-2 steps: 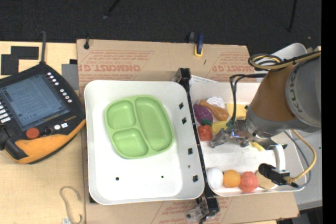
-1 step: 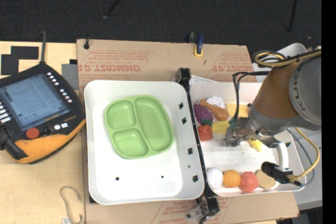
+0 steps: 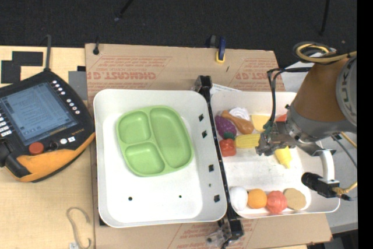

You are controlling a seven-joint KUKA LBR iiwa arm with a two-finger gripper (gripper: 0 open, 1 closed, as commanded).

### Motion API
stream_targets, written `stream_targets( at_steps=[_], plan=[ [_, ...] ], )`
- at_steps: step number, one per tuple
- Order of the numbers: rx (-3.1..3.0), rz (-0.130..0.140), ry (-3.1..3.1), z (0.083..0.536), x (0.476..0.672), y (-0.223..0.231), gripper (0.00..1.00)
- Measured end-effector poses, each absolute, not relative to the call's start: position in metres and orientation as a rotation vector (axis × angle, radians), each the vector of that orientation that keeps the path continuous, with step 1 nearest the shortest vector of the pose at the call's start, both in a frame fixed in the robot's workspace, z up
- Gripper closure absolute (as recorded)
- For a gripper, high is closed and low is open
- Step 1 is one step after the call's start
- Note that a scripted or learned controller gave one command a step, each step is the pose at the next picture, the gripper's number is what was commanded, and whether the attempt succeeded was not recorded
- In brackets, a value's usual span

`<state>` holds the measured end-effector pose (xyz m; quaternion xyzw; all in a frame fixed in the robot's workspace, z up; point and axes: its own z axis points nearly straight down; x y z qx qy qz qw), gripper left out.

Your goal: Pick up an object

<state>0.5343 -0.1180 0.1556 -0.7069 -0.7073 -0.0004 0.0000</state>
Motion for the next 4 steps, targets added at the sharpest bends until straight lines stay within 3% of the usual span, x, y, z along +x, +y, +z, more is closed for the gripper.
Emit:
stream_targets(
  at_steps=[1,2,3,4],
  plan=[
    [-2.222,-0.003,-2.224,0.213,0.544,-0.117,1.0],
    [-2.22,0.0,-2.222,0.228,0.544,-0.118,1.0],
    [-2.215,0.004,-2.22,0.223,0.523,-0.072,1.0],
    [-2.213,0.001,-2.224,0.233,0.519,-0.021,1.0]
  ],
)
